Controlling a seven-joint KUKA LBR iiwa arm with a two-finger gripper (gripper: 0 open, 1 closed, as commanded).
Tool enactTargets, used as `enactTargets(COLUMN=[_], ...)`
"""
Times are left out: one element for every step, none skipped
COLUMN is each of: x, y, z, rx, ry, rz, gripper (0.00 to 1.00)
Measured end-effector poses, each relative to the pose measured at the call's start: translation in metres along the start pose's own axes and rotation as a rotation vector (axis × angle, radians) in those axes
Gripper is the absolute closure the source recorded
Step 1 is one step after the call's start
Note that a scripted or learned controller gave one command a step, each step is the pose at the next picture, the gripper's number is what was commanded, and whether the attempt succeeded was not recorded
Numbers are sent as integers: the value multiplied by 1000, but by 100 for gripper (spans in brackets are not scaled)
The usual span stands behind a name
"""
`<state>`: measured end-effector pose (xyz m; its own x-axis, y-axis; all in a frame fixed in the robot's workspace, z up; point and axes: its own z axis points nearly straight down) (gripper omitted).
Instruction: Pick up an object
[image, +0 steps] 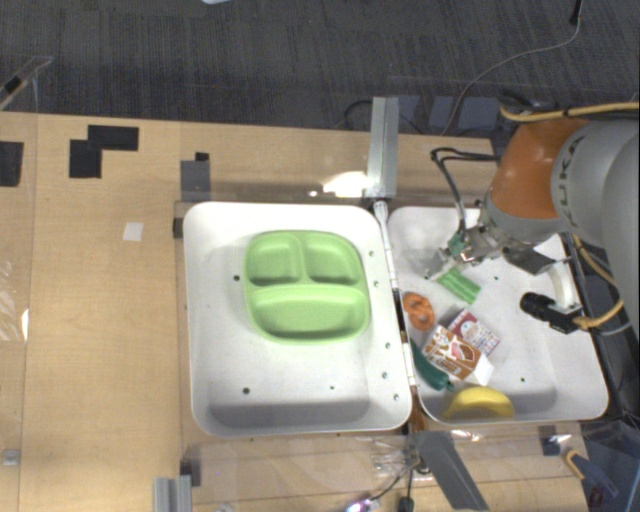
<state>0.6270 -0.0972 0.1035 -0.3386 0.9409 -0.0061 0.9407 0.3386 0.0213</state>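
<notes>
The right bin (545, 365) holds several small items. A flat green block (460, 287) lies near its middle, just below my gripper (458, 250). My gripper hangs low over the bin's far part, reaching in from the grey arm with the orange band (525, 185). Left of the block sits a small orange object (418, 308). Toward the front lie a colourful snack packet (462, 345), a dark green item (432, 372) and a yellow banana (478, 403). Nothing is visibly held by the gripper.
The left bin (230, 385) bears a light green divided plate (303, 283). A metal post (384, 140) rises at the back, between the bins. A black connector and cables (545, 308) from the arm hang over the right bin's right side.
</notes>
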Motion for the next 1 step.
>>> enactTargets(x=[86], y=[55], z=[-121], rx=[14], ry=[5], rz=[-28], gripper=[100])
